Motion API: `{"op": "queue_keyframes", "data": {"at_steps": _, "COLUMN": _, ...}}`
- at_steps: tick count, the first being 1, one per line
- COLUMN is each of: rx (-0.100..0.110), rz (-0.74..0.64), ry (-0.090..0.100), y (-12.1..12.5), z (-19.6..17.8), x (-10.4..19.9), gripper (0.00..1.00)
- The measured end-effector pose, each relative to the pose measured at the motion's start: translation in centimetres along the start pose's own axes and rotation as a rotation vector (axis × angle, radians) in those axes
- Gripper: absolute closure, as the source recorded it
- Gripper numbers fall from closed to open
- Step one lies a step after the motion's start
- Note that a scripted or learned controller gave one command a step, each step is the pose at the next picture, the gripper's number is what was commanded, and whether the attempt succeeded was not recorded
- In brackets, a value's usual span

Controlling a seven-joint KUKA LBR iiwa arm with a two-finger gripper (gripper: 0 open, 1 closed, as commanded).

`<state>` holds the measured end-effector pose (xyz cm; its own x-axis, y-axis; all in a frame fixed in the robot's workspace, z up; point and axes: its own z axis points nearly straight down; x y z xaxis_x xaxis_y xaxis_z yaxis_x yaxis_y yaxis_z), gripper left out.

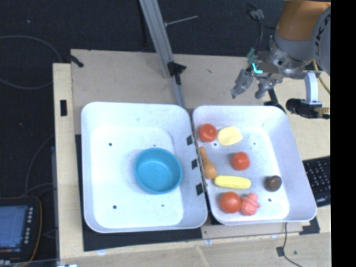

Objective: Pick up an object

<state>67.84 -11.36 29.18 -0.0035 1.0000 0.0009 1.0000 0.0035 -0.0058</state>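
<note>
The right bin [289, 135] is seen to hold 8 small objects. A red tomato [207, 132] is placed at 10 o'clock, touching a pale yellow piece [230, 136] at 11. A second red tomato [240, 161] is near centre. An orange carrot [207, 164] is laid along the 9 o'clock wall. A yellow corn [232, 182] is found just below centre, a brown ball [272, 183] at 4. A third red fruit [230, 202] and a pink item [250, 204] are touching at 6.

The gripper [251, 87] is held above bare bench beyond the bin's 12 o'clock rim, its 2 fingers spread apart, nothing between them.

The left bin [100, 127] holds 1 blue bowl [158, 171], upright.
</note>
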Motion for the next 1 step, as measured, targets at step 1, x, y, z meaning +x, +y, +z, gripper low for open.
{"op": "queue_keyframes", "data": {"at_steps": 1, "rx": -0.008, "rz": -0.001, "ry": -0.001, "y": 0.12, "z": -0.49, "x": 0.00, "gripper": 0.00}}
